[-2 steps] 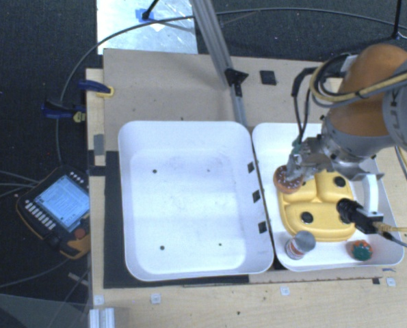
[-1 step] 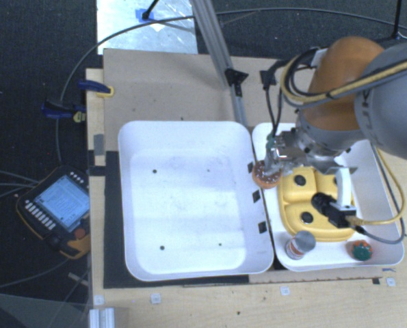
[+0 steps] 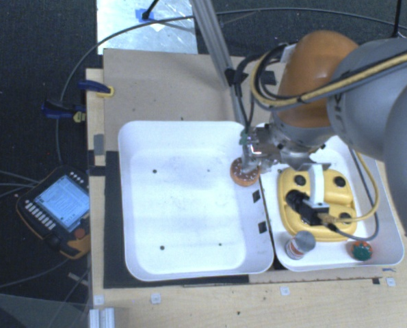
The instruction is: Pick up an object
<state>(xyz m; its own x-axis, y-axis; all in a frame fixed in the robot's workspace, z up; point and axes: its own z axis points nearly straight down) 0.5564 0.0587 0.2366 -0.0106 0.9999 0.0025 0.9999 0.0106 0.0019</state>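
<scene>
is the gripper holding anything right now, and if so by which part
Cannot be told. The gripper sits right above a small round brown object at the left bin's right edge, but whether its fingers clasp it isn't visible.

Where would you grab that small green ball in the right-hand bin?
Probably across its middle, coming straight down. The green ball is round and lies near the front corner of the right bin, with the yellow toy just behind, so from above looks the freest way in.
</scene>
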